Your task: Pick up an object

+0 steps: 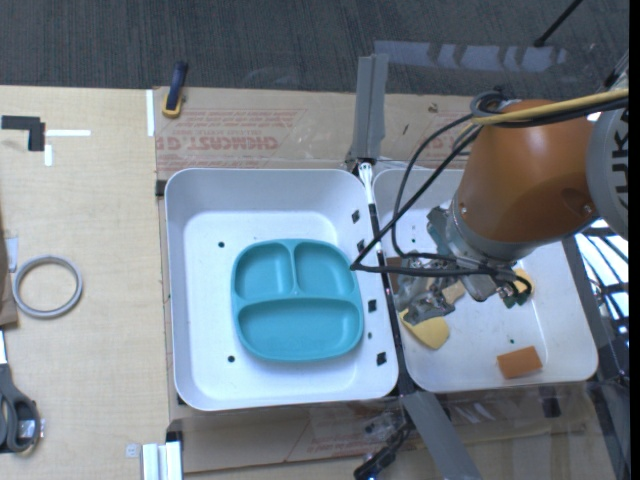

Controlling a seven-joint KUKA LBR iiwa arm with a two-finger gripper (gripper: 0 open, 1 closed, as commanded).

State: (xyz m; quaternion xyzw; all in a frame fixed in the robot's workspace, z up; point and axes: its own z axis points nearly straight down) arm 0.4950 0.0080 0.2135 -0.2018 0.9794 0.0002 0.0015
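Observation:
My gripper (424, 304) reaches down into the right bin (560, 368), under the arm's big orange band (528, 173). A pale yellow wedge-shaped piece (432, 332) lies on the bin floor just below and in front of the gripper, touching or nearly touching it. An orange block (520, 362) rests toward the bin's front right. A small yellow and green thing (519, 290) peeks out from behind the wrist, mostly hidden by the arm.
The left bin (200, 258) holds a teal divided plate (296, 300). Black cables (400, 262) cross the wall between the bins. A roll of tape (45, 286) and scissors (18, 418) lie on the bench at left.

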